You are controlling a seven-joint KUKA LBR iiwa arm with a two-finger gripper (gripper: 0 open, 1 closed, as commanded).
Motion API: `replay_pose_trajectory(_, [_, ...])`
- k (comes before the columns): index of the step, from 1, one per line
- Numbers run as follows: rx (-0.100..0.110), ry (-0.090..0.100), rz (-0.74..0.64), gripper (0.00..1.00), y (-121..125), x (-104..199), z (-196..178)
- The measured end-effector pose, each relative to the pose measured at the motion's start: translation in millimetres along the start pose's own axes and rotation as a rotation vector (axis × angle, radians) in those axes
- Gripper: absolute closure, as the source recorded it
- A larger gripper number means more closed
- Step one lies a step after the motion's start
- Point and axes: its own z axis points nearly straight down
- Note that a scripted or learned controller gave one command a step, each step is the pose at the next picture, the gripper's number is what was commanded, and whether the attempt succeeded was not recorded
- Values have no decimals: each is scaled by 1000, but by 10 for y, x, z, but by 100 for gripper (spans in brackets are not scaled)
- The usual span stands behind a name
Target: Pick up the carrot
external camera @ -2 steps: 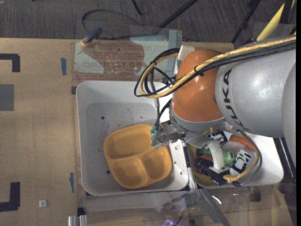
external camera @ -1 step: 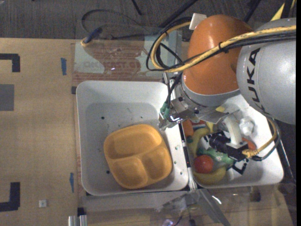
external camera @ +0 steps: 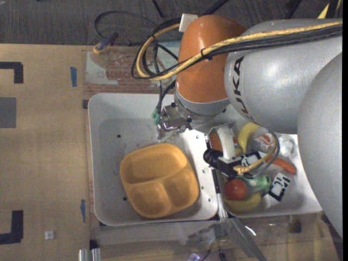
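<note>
While the pincer (external camera: 173, 119) hangs over the bins, its state unclear, the carrot (external camera: 285, 166), probably stiff and light, suits a mid-length grip.

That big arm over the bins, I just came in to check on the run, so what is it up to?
The arm reaches in from the right, its orange band above the left bin, which holds a yellow divided tray. The carrot lies in the right bin among a tomato, a banana and other items. Nothing looks lifted; the carrot is not yet picked up.
</note>
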Motion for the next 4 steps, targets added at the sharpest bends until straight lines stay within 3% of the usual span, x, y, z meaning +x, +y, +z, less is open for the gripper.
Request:
replay_pose_trajectory(1, [0,-1,296,100,569,-170,272])
replay_pose_trajectory(2, [4,0,457,100,394,227,129])
replay_pose_trajectory(3, [5,1,-42,100,-171,513,-21])
replay_pose_trajectory(4, [4,1,-262,100,-348,-7,427])
